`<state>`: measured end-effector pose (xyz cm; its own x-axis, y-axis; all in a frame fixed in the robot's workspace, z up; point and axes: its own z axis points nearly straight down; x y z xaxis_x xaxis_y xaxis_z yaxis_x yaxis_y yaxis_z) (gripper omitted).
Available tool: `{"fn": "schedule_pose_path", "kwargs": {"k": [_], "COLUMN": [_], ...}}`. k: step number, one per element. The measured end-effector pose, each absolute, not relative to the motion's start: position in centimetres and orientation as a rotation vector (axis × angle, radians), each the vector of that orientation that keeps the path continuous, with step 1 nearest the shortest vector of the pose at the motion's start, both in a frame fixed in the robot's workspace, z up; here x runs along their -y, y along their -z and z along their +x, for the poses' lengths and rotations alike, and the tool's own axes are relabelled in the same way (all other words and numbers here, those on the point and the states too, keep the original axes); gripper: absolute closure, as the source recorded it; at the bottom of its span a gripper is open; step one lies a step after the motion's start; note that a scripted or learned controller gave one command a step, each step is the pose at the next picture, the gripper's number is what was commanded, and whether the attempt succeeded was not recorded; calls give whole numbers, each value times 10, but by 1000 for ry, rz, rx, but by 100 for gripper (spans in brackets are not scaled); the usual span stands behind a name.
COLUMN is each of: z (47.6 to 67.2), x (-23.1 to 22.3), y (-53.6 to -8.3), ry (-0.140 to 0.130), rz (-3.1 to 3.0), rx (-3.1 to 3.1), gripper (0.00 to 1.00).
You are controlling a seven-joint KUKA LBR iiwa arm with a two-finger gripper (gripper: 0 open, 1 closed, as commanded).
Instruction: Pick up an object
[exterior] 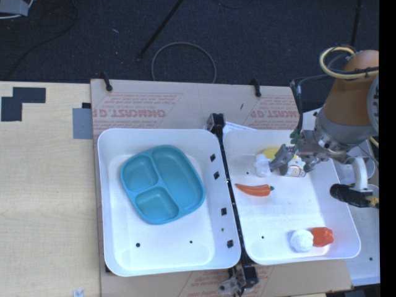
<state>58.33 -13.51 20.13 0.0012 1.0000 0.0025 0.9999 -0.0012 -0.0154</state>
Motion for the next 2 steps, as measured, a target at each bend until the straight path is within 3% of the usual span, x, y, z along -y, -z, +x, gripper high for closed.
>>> {"fn": "schedule_pose_path", "kwargs": {"k": [1,2], "z": [586,586], "x": [135,125], "y": [-208,-154], "ry": [-3,-7], "rz": [-2219,-2215], "rx": [2220,2218], "gripper": [0,0]}}
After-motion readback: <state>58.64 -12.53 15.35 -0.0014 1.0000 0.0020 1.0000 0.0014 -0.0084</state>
